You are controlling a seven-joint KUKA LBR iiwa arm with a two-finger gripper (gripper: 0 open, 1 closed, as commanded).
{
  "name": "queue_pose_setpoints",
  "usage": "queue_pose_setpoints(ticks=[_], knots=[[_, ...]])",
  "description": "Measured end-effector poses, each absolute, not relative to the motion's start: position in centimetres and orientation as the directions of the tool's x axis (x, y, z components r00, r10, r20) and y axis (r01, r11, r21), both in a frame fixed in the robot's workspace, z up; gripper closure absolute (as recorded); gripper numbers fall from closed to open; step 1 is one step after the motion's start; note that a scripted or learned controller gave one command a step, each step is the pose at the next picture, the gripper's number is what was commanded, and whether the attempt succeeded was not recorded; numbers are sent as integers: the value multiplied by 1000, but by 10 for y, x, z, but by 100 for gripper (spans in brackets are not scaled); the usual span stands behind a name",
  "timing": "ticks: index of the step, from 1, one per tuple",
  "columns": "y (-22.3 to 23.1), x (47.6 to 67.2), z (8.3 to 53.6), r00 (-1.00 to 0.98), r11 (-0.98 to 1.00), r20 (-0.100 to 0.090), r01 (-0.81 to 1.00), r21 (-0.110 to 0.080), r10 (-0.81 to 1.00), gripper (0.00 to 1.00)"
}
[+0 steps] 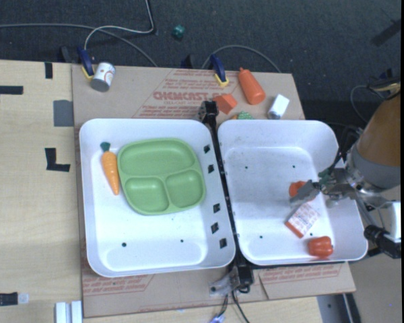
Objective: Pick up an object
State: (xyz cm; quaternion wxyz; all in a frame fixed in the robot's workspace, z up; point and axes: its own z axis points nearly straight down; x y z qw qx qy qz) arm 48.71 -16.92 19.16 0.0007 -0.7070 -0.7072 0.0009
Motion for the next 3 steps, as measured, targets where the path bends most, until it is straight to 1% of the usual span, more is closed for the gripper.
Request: queue_pose_setpoints(ticks=[1, 2, 3], knots=[[-188, 527, 87, -1, 1, -2, 1000, 5, 1000, 0], [-173, 485, 87, -1, 1, -3, 1000, 6, 1000, 0], [-173, 486, 96, -1, 1, -2, 1000, 6, 1000, 100]])
